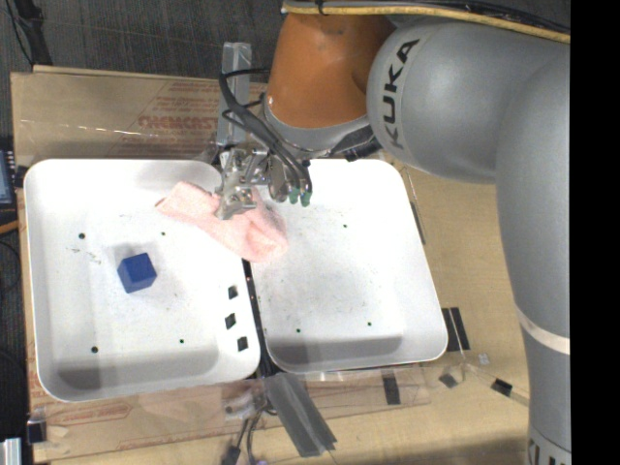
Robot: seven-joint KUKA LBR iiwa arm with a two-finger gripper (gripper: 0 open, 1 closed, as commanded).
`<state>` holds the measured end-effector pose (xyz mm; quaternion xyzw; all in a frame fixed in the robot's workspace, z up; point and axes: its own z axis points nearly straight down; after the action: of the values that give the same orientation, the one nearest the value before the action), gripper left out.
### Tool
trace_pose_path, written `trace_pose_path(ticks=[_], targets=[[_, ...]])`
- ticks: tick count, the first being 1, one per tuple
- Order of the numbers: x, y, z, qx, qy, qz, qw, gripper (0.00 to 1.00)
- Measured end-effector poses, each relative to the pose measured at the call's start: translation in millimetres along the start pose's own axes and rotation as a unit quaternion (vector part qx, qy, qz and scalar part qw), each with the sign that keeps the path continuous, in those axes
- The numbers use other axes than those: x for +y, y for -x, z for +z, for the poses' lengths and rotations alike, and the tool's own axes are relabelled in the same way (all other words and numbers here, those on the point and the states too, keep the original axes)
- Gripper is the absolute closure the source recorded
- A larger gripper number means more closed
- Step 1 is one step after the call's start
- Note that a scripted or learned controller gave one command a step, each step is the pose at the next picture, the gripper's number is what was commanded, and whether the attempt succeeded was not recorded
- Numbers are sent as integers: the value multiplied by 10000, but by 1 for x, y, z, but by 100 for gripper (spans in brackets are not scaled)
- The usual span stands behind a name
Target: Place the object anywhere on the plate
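The gripper (235, 200) hangs over the far stretch of the ridge where the two white bins meet, right above a pink cloth (229, 223) that drapes across that ridge, part of it in the left bin (58, 260) and part in the right bin (378, 289). Whether the jaws are wide, narrow or pinching the cloth cannot be told; the metal of the tool and the cables around it hide the tips. A small blue block (138, 271) sits well apart in the left bin, nearer the camera. No plate can be made out, so the bins seem to stand in for it. The main risk, as I judge it, is a poor hold on soft fabric: the tips may catch only a fold, and the cloth could slide out on lifting. Because it lies over the raised rims, a downward push could also press on the bin edges, or drag the cloth so it ends up straddling the ridge again.
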<state>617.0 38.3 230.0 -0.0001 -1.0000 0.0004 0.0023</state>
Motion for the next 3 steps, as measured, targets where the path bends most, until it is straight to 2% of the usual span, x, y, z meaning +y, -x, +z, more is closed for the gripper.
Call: trace_pose_path(ticks=[2, 3], targets=[[101, -19, 19, 10, -9, -22, 10000, 100], [150, -29, 8, 0, -8, -32, 10000, 100]])
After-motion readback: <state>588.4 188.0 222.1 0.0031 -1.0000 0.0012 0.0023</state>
